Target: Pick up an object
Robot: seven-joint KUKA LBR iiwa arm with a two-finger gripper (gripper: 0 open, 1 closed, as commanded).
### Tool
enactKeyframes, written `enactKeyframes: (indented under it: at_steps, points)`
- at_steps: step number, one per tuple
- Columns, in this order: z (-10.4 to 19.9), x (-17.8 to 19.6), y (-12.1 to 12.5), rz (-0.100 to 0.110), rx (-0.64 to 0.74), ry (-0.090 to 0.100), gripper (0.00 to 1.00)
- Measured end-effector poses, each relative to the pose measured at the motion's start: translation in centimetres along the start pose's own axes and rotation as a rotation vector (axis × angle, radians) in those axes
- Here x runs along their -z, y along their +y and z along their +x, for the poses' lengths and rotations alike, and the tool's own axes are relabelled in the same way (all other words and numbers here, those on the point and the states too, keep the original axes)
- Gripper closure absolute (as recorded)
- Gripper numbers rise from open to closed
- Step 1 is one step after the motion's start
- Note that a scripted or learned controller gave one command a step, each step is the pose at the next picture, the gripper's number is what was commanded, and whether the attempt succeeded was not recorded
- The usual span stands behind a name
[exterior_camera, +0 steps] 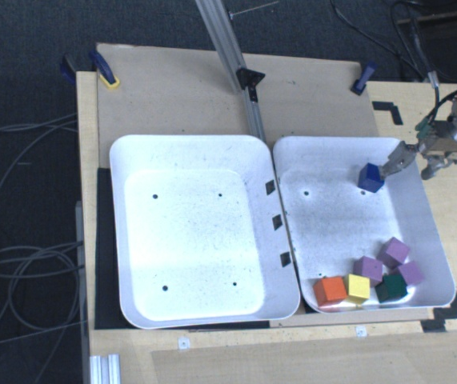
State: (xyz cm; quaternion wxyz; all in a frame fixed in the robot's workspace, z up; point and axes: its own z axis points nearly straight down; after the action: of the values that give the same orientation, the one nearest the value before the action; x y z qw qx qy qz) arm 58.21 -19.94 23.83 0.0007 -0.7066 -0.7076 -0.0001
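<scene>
A blue cube [370, 177] lies in the right bin [324, 214], near its far right side. My gripper [411, 169] hangs over that bin's right rim, reaching in from the right. Its two fingers stand apart, open, and nothing shows between them. The left finger [394, 161] ends just right of the blue cube, close to it or touching. A cluster of blocks sits in the bin's near right corner: orange [331, 290], yellow [358, 286], green [390, 289] and three purple ones [394, 252].
The left bin [188, 230] lies beside the right one, with small black clips [277, 222] along the shared rim. A slanted metal pole [226, 42] rises behind the bins. Blue clamps [105, 69] hold the board's far corners.
</scene>
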Motion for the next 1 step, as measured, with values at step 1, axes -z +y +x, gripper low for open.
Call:
enactKeyframes:
  at_steps: [1]
  points:
    - [0.00,0.00,0.00,0.000,0.001,0.000,0.00]
